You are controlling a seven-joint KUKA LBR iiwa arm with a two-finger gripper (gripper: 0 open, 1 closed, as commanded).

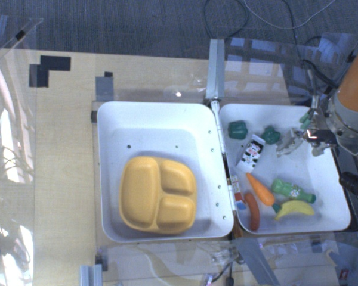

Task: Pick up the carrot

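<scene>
Camera view: carrot (260, 189) is seen lying flat in the right bin (328, 165), lower-left area, long axis running diagonally from upper left to lower right. A sausage-like red piece (252, 210) is just beside it on the lower left; a green bottle (292, 190) and banana (295, 208) are near on the right; a small black-and-white carton (251, 152) sits just above its narrow end.

Gripper (298, 137) is placed at the bin's upper right, above the floor; whether the jaws are apart or together cannot be told, as the detail is blurred. Nothing is seen held.

Step in hand is judged to be the approach. The carrot lies well apart from the jaws, down and to the left. The wrist should be turned so the jaws close across the carrot's short axis, and descent should be centred on its mid-length, where the gap to the neighbours is widest. A grasp near the lower end would likely catch the red piece or the bottle.
</scene>
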